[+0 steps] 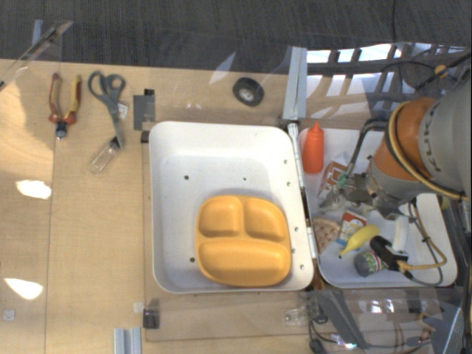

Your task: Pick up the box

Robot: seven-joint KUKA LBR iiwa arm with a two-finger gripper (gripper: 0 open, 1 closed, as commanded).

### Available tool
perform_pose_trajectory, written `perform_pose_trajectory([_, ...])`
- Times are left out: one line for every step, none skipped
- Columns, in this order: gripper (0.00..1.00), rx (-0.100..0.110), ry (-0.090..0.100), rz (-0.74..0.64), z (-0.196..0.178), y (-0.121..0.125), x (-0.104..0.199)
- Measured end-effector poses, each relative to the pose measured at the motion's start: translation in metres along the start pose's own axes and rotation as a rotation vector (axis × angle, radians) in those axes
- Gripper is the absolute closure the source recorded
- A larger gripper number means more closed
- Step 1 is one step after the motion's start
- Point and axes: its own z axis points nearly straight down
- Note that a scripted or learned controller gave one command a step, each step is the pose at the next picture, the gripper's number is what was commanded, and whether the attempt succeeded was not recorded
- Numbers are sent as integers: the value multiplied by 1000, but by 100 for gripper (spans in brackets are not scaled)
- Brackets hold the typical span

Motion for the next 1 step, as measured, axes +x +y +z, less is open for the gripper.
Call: perform_pose_trajectory([0, 5, 0, -25, 3, 69, 25])
